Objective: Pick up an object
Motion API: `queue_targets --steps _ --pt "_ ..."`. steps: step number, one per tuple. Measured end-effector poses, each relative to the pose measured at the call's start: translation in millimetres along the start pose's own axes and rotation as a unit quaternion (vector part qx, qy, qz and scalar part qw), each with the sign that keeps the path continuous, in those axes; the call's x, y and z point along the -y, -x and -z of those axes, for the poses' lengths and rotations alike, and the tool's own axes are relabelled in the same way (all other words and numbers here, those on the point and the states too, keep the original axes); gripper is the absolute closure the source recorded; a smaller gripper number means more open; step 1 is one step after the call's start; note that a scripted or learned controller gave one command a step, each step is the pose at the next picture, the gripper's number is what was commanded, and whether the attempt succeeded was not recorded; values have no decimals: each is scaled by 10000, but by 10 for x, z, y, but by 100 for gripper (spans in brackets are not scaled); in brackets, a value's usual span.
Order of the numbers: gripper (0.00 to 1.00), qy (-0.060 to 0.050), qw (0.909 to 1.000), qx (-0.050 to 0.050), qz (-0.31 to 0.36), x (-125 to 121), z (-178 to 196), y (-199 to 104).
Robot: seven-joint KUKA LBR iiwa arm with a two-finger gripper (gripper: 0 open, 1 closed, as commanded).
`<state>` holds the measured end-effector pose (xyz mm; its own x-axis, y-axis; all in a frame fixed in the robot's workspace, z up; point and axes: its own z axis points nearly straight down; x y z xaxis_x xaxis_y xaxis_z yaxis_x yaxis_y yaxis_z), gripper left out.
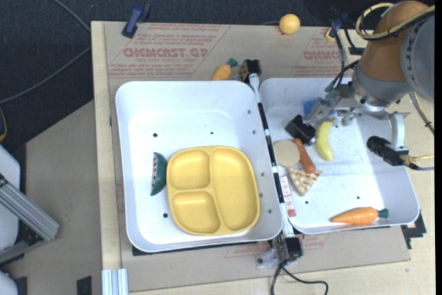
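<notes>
Reaching from the right, gripper [336,114] low over banana [324,140].

Arm [387,59] bent low, wrist down

On the surface [173,45], taking the divider [269,148] between the two bins as landmark, the left bin [138,107] holds a sectioned tray [210,188] left of the divider, with a watermelon slice [159,173] touching the tray's far-left edge. Right of the divider, the right bin [394,197] holds a sausage [304,156] and a waffle piece [302,179] just beside it, a banana [324,140] farther right, and a carrot [358,215] toward the near right corner. Behind the bins, a ball [290,23] lies on the surface, right of the divider's line.
</notes>
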<state>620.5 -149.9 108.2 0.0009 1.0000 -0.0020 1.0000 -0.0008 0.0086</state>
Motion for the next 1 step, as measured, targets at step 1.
queue_targets --steps 1 --pt "100 24 10000 6 4 -12 103 -5"
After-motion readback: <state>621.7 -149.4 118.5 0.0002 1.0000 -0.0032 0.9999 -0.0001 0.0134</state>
